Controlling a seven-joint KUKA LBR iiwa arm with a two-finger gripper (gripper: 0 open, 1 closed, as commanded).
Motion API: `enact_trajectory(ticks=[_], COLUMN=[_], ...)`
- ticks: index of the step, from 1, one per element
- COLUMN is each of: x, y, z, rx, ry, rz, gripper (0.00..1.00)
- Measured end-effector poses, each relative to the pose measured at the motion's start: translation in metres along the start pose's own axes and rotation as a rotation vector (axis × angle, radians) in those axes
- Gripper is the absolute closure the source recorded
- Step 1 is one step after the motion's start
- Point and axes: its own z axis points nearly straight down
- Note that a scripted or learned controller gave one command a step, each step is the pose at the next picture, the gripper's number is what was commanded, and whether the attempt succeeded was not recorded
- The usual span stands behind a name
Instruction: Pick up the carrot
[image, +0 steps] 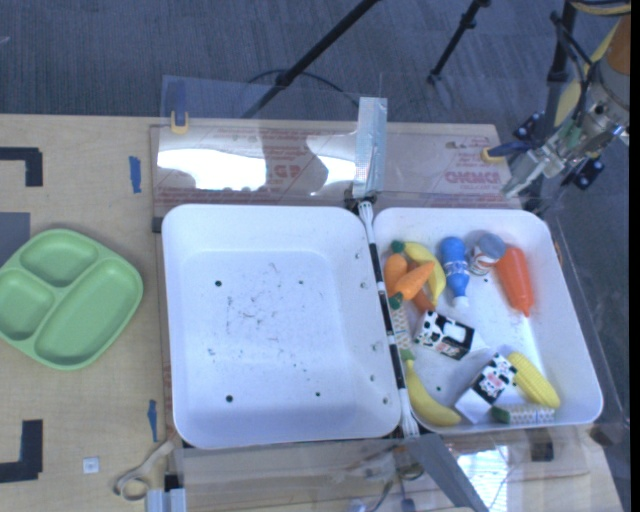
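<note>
The carrot (516, 279) is a long orange piece lying near the far right wall of the right bin (578, 340), pointing toward the front. Two shorter orange pieces (405, 276) lie at that bin's far left, by a banana. My gripper (536, 170) hangs outside the bin, above its far right corner and the bench's back edge, up and slightly right of the carrot. It is well apart from the carrot and nothing shows in it. The grey arm rises out of the view's top right corner.
The right bin also holds a blue bottle (455, 263), a small can (487, 250), two cow-patterned cartons (444, 336) and bananas (432, 402). The left bin (270, 320) lies beside it. A green divided plate (66, 297) sits at far left. A clear panel (270, 150) stands behind the bins.
</note>
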Motion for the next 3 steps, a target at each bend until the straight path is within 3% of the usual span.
enact_trajectory(ticks=[1, 2, 3], x=[0.079, 0.116, 0.095], y=[-0.024, -0.032, -0.043], z=[0.102, 0.117, 0.097], rx=[0.003, 0.004, 0.001], ry=[0.004, 0.006, 0.002], rz=[-0.041, 0.024, -0.010], gripper=[0.00, 0.00, 0.00])
